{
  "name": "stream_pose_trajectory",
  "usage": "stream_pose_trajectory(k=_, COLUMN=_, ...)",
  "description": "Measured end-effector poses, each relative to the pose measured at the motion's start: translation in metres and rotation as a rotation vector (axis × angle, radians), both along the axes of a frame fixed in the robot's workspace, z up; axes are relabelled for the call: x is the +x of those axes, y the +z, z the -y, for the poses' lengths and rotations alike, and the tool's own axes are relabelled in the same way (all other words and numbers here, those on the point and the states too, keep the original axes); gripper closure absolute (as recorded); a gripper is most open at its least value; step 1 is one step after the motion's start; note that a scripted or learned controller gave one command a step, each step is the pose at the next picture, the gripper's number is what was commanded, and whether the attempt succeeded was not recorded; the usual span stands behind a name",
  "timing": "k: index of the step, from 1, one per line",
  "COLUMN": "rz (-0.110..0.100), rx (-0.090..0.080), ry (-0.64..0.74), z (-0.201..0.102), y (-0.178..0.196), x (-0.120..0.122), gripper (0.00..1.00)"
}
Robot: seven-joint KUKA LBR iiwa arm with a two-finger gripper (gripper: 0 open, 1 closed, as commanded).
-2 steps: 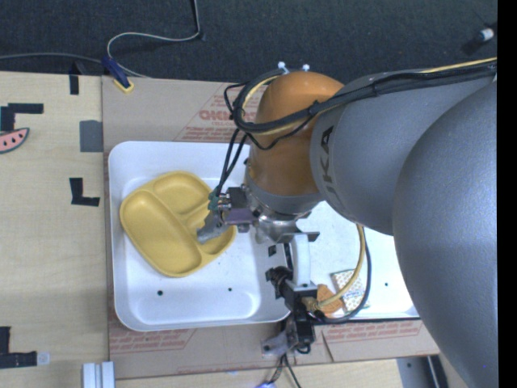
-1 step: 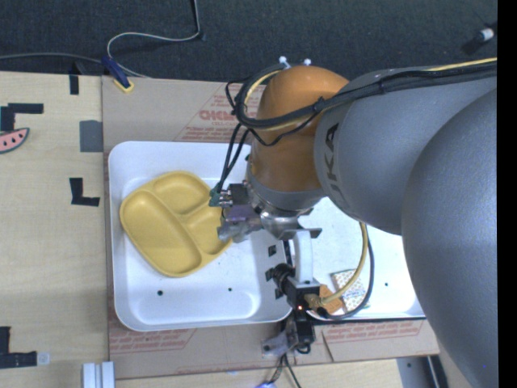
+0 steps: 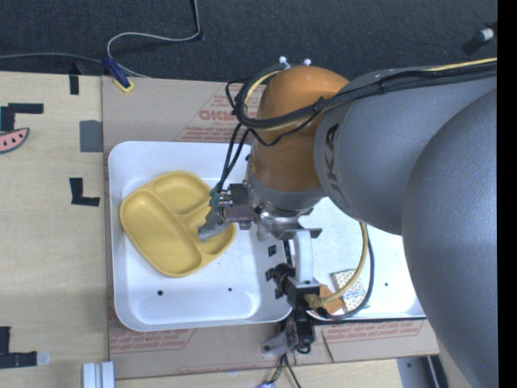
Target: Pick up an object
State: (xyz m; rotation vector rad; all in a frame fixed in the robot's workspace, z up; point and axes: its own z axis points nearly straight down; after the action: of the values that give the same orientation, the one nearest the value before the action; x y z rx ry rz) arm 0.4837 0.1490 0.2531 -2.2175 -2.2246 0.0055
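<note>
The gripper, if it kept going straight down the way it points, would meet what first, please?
Probably the yellow sectioned plastic plate lying in the left white bin; the gripper hangs over the plate's right edge, though depth is unclear.

The pale wood-grain bench [image 3: 48, 241] is bearing a flat brown corrugated-cardboard sheet [image 3: 161, 111] printed with red lettering. Two shallow white plastic bins are sitting side by side on that sheet: the left bin [image 3: 194, 305] and the right bin [image 3: 396, 285], the latter largely covered from above. Short black tape strips [image 3: 78, 192] are lying stuck to the bare wood, a grey rectangular patch [image 3: 91, 134] is sitting near the cardboard's edge, and a pink curved sticker [image 3: 11, 140] is lying at the far left.
</note>
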Motion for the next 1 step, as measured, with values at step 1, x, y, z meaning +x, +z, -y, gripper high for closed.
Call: stream_pose_trajectory(k=1, rz=0.002, rx=0.000, ry=-0.002, z=-0.0307, y=-0.0251, x=0.0855, gripper=0.00)
